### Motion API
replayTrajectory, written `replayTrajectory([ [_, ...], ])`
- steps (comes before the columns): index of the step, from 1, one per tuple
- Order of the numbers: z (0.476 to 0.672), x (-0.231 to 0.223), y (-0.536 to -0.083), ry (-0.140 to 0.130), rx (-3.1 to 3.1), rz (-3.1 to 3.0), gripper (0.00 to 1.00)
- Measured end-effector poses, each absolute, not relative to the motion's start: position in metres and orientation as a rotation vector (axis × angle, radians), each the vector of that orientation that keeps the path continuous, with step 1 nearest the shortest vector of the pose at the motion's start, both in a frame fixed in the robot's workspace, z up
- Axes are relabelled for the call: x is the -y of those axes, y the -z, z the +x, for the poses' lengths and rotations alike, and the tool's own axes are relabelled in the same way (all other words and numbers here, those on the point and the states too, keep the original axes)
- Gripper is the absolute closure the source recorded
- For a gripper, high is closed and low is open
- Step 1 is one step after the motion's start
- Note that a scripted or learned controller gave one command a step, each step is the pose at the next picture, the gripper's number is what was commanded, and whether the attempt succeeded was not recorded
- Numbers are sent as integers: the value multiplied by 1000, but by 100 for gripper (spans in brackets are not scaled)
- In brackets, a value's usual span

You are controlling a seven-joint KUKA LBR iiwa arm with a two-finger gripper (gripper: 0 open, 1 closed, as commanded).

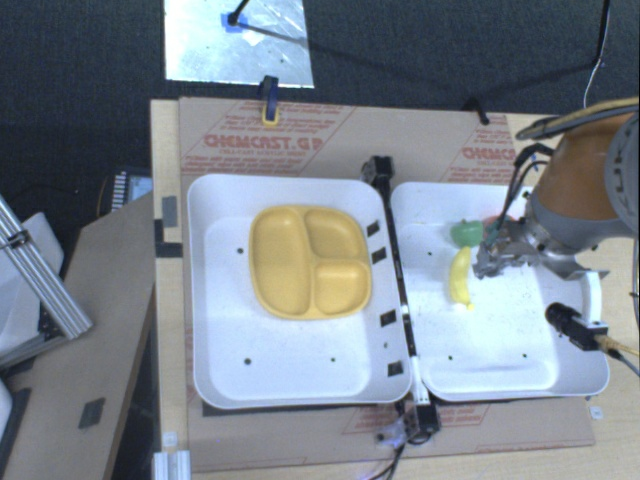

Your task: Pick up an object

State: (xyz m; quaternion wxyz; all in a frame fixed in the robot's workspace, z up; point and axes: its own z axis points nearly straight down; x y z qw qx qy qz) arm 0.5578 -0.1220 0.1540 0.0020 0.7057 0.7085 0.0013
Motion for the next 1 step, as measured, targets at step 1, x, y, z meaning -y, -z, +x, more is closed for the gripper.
replayTrajectory([
  [1, 558, 119, -218, -7, -2222, 2211, 100],
])
